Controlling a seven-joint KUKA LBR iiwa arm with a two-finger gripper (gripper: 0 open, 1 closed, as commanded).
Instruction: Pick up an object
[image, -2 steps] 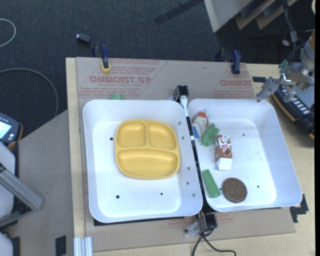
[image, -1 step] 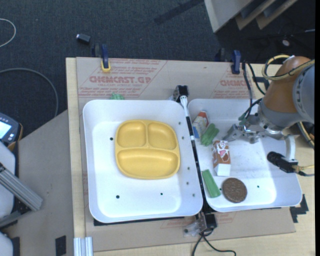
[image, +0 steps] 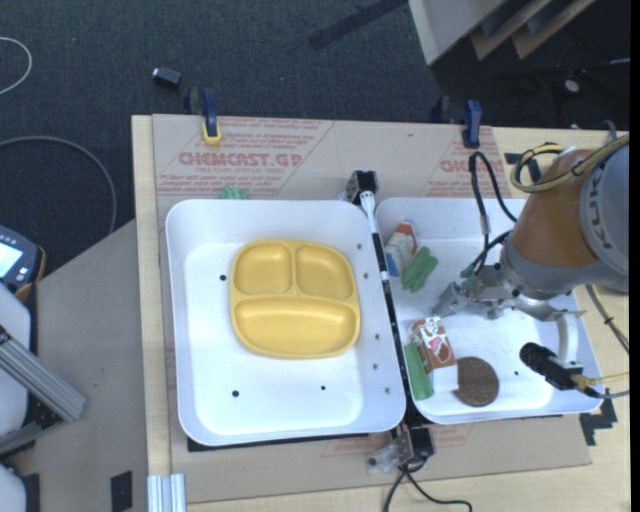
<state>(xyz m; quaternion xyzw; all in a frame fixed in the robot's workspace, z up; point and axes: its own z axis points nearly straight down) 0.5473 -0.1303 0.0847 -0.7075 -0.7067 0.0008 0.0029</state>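
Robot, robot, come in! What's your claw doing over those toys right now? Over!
Gripper low in right bin, fingers unclear. Nothing seen in its grasp. Green piece just left of it; brown disc and snack packet nearer front. Yellow tray in left bin.

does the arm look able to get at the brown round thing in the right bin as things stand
Probably yes. The brown disc lies flat near the right bin's front edge with nothing on top, and the gripper sits just behind it.

grey arm (image: 610, 205) with orange band, yellow and black cables.
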